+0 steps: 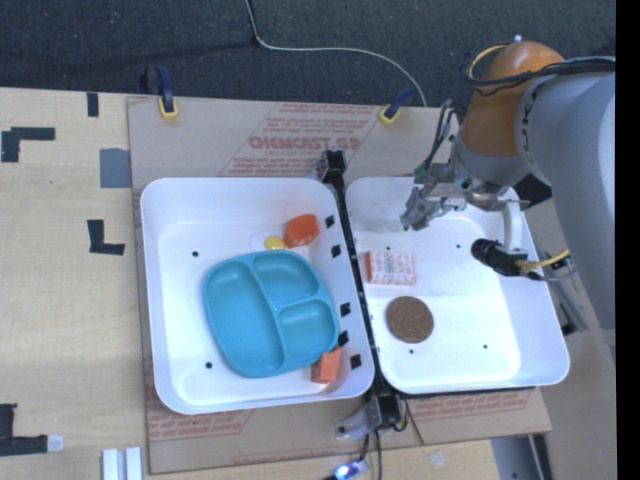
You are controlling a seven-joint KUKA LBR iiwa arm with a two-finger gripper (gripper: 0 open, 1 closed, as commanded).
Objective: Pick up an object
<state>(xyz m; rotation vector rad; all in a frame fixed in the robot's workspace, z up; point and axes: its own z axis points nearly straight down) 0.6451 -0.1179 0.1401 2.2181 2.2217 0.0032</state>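
The brown cardboard sheet [300,138] under the two bins carries red printed writing; along its upper edge the word "CHEMCAST" can be read, with some letters after it that are too small to tell. More red print shows at the lower edges, not readable.

In the right bin [530,353] lies a small flat packet [389,266], white with red print on it; the print is too blurred to read. It rests near the left wall of this bin, in the middle of the frame, and its long axis runs nearly left to right. Just below it, apart from it, lies a round brown disc [410,320], flat on the floor of the bin. The right and lower parts of this bin's floor are bare white, so there is open room there.

The pincer [418,213] hangs above the upper part of the right bin, right of centre in the frame, pointing down and to the left. It is above and to the right of the packet, not touching it. Whether it is released or clenched I cannot tell, and nothing is seen in its grip. The grey arm with the orange band [505,93] fills the upper right of the frame.

In the left bin [165,268] a blue divided plate [270,313] takes most of the floor, its long axis running from upper left to lower right. An orange block [301,230] and a small yellow piece [273,242] lie just above it, and another orange piece [326,366] is at its lower right corner. Two clamps [165,98] hold the cardboard at its upper edge on the tabletop [60,298].
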